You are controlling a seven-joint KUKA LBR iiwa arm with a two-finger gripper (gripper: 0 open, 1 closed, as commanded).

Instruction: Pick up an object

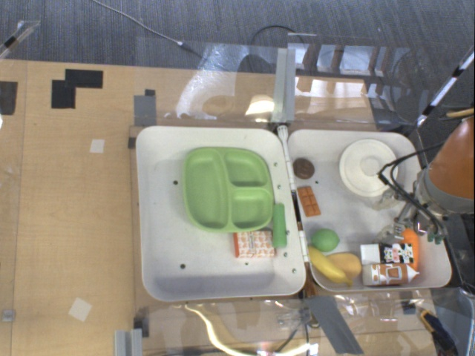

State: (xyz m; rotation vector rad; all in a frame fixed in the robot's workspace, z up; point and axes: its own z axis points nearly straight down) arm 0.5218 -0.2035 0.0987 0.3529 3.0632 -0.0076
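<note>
The grey arm with the orange band is reaching in over the right white bin [445, 273], and its two-finger gripper [414, 227] is hanging low near that bin's right side, just above a slim orange carrot-like piece [410, 245] and a small black-and-white printed carton [398, 253]. Whether the pincer is spread or pressed together cannot be told, since cables and shadow are masking it, and nothing is showing between its tips. By the look of it, the approach step is in hand and no object is lifted yet. The next move is calling for a careful descent onto one item, as the carton, the carrot and a brown-and-white carton [387, 274] are lying crowded together.

The right bin is holding nine things: one round white lid-like disc [369, 166], one brown round cookie [303, 169], one orange wafer block [308, 200], one green lime-like ball [324, 239], one yellow banana [326, 264], one yellow-tan lemon-like lump [346, 262], plus the two cartons and the carrot.

The left white bin [159, 273] is holding three: one green divided plastic tray [226, 188], one green stick [279, 225], one red-and-white patterned packet [254, 244].
</note>
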